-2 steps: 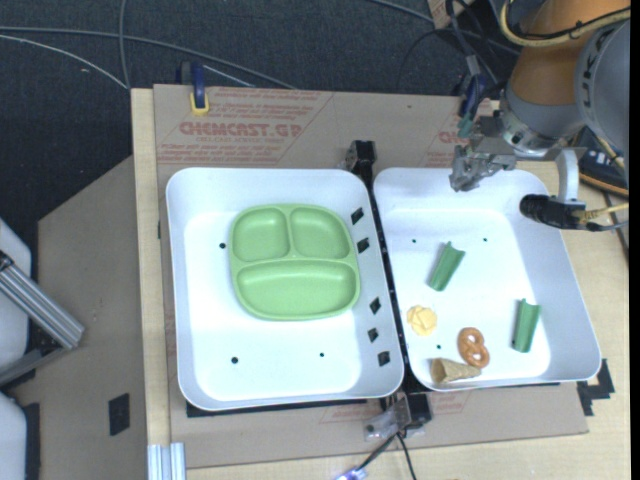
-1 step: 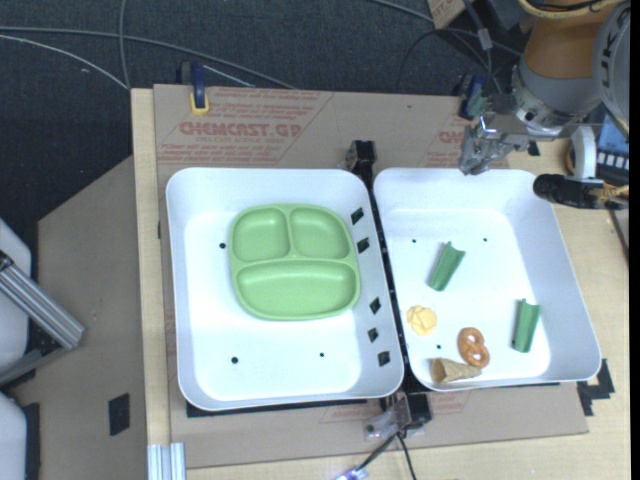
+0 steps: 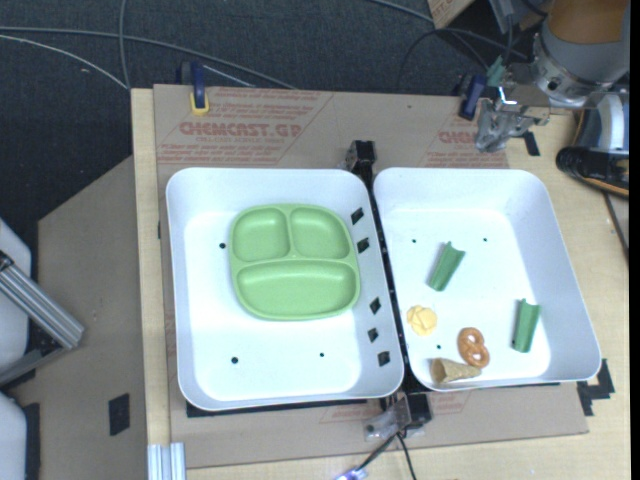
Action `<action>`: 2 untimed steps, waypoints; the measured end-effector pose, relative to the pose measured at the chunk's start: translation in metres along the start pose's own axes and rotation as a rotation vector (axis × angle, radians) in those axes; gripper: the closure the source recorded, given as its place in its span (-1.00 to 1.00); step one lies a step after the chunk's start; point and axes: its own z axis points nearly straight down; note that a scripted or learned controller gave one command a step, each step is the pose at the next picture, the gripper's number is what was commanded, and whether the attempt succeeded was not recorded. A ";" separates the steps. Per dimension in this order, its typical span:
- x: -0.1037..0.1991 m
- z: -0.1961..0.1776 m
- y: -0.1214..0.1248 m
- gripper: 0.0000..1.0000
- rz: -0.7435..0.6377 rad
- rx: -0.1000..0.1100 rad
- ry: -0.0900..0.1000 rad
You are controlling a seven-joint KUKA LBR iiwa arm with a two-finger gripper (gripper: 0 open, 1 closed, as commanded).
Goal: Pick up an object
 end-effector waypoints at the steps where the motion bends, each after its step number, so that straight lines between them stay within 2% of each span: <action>1: 0.049 0.020 -0.030 1.00 -0.003 0.012 0.004; 2: 0.088 0.025 -0.067 1.00 -0.002 0.013 0.003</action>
